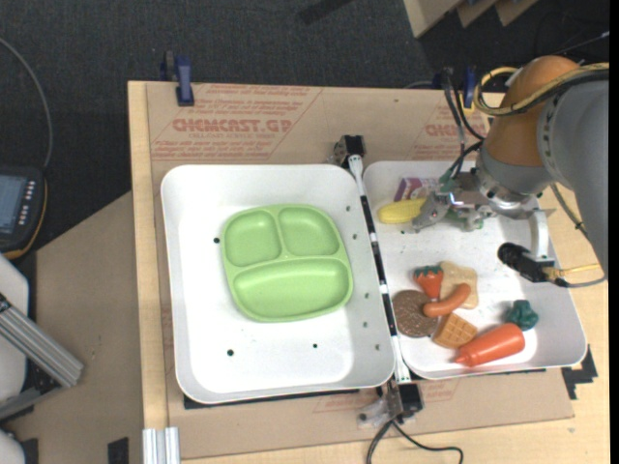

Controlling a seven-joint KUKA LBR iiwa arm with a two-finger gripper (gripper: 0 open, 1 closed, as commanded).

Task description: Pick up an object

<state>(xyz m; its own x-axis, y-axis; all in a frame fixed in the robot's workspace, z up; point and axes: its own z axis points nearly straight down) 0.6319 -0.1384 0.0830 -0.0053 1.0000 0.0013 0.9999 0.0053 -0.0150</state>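
My gripper (452, 211) hangs low over the back of the right bin (566, 309), under the orange wrist band. A yellow toy banana (398, 211) lies just to its left, close to it. A purple-and-white piece (412, 187) sits behind the banana. Nearer the front lie a small red-orange toy with a green top (429, 280), a bread slice (463, 276), a sausage (445, 304), a brown round cookie (413, 314), a waffle piece (453, 332) and a large carrot (493, 344).
The left bin (193, 288) holds a green divided plate (285, 262). A black rail (372, 249) runs between the bins. A black part with a cable (519, 258) hangs over the right bin's right side. The arm covers the right bin's back right corner.
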